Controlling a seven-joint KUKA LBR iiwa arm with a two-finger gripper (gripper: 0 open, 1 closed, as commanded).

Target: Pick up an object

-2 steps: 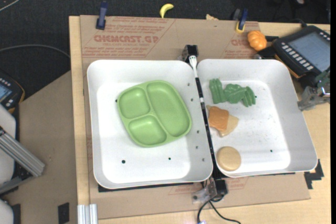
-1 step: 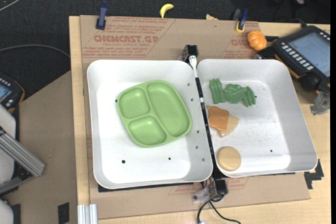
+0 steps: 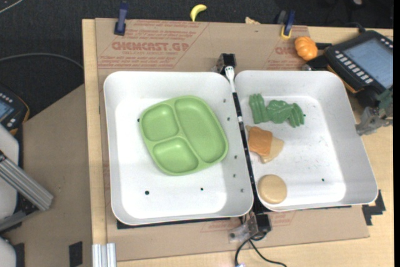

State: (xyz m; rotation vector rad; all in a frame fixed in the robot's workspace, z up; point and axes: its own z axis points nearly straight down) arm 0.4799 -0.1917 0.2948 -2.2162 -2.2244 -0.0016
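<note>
**Two white bins on a desk, toys in the right one**

Seen from above at a slant, a cardboard-topped desk (image 3: 187,40) carries two shallow white bins side by side, their inner edges touching.

The left bin (image 3: 125,197) holds a green divided plate (image 3: 182,134) with three compartments, lying flat near the bin's middle and turned slightly.

The right bin (image 3: 337,159) holds three small things, all along its left half, near the shared edge. Toward the far side lies a green toy of bumpy shape (image 3: 276,110); what it depicts cannot be told. Just nearer than it sits an orange-tan wedge (image 3: 262,142), like a piece of toy bread or cheese. Nearest the camera is a round tan disc (image 3: 272,189), like a toy biscuit, apart from the wedge.

On the desk's far edge are two blue clamps (image 3: 121,19), a small yellow banana-like object (image 3: 198,11), and an orange ball-like object (image 3: 305,47) beside a black handheld control pad (image 3: 365,62).

The hand's state cannot be told.
</note>
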